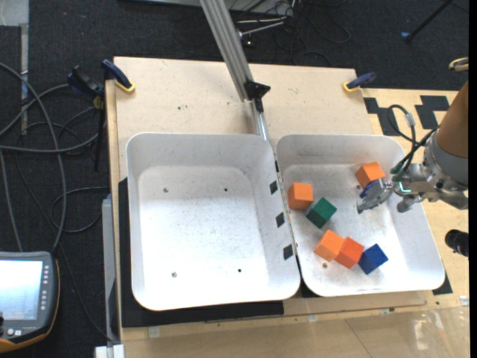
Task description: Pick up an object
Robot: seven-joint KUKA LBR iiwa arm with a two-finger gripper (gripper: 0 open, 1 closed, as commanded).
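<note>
Orange cube (369, 174) sits just far of the gripper (370, 198) in the right bin (425, 237), whose finger state I cannot tell.

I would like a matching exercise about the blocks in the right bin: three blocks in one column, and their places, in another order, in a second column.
Blocks:
1. green block
2. blue block
3. orange block beside the gripper

Places:
A. nearest the bin's front right corner
B. farthest back in the right bin
C. mid-bin, just below and right of another orange block

Pairs: 1-C, 2-A, 3-B
</note>
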